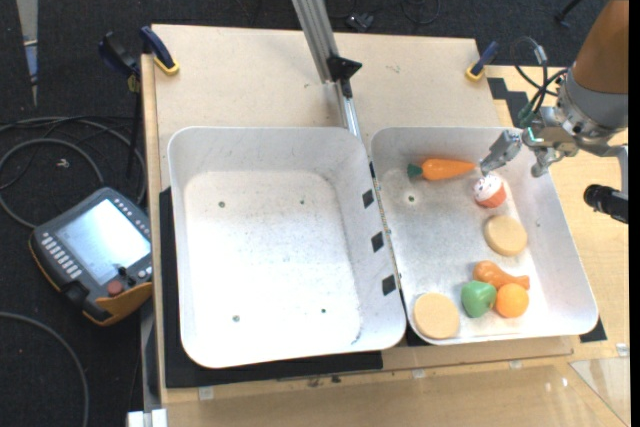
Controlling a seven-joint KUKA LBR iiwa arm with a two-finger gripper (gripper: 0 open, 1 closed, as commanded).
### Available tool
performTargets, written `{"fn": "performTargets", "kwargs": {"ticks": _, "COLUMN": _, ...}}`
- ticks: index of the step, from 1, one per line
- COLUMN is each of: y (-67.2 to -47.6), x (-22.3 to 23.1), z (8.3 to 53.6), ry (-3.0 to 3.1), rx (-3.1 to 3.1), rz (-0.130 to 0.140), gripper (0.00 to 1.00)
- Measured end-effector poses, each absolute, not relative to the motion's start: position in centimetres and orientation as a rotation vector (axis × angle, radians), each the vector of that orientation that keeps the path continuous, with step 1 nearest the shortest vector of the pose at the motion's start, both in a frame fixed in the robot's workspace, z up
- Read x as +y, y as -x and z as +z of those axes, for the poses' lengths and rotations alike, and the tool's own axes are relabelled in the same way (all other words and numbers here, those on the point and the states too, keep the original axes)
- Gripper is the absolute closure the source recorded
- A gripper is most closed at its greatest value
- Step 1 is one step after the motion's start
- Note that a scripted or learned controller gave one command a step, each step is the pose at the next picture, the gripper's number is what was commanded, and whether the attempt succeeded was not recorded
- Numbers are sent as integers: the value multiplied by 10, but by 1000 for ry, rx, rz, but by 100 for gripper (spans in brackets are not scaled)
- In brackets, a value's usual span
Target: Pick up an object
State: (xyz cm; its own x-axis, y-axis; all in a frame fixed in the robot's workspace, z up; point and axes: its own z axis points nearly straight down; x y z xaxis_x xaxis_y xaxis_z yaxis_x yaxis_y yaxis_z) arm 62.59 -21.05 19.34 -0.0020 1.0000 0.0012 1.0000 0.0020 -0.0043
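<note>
My gripper (522, 153) hung spread open with nothing in it, just above and right of the little red-and-white piece (489, 191) in the right bin (560, 215). The toy carrot (446, 169) lay just left of that piece. I figured I needed to centre over it before dropping, or one finger would've knocked it away.

My desk (250, 80) has yellow clamps (165, 65) on it. A grey screen box (95, 255) sits on the floor.
</note>
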Motion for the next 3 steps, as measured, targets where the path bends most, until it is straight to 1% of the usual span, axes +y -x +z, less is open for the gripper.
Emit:
{"fn": "performTargets", "kwargs": {"ticks": 1, "y": -627, "x": -210, "z": 196, "ry": 2217, "rx": -2226, "rz": 1, "gripper": 0}}
{"fn": "performTargets", "kwargs": {"ticks": 2, "y": -626, "x": -201, "z": 136, "ry": 2214, "rx": -2222, "rz": 4, "gripper": 0}}
{"fn": "performTargets", "kwargs": {"ticks": 3, "y": -625, "x": -200, "z": 92, "ry": 2216, "rx": -2222, "rz": 4, "gripper": 0}}
